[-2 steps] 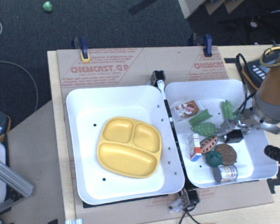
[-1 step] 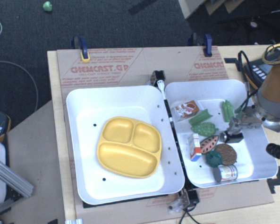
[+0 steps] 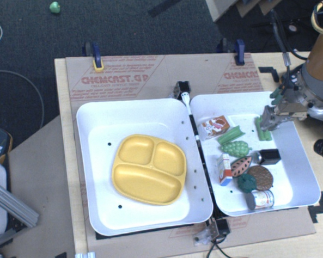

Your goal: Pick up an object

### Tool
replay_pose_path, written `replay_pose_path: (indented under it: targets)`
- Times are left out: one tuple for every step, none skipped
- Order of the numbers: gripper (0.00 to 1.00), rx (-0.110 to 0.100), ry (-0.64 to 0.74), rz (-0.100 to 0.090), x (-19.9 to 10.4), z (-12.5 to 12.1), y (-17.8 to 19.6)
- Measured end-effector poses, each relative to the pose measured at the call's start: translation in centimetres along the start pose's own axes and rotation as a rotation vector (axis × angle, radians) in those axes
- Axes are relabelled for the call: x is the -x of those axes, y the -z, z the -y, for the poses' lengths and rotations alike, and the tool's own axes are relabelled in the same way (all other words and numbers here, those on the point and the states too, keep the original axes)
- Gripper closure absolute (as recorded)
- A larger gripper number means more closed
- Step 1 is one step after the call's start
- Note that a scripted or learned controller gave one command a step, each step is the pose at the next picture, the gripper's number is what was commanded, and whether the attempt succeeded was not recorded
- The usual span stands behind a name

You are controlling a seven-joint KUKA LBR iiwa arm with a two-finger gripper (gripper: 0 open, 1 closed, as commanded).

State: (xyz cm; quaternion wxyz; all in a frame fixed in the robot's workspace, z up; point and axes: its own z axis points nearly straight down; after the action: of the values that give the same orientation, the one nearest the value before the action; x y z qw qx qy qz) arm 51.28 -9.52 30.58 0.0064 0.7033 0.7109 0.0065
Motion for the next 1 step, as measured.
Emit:
replay_pose_path:
  targets:
    - [1.0,0.003,-0.005,0.0,-3.87,2.95,14.89]
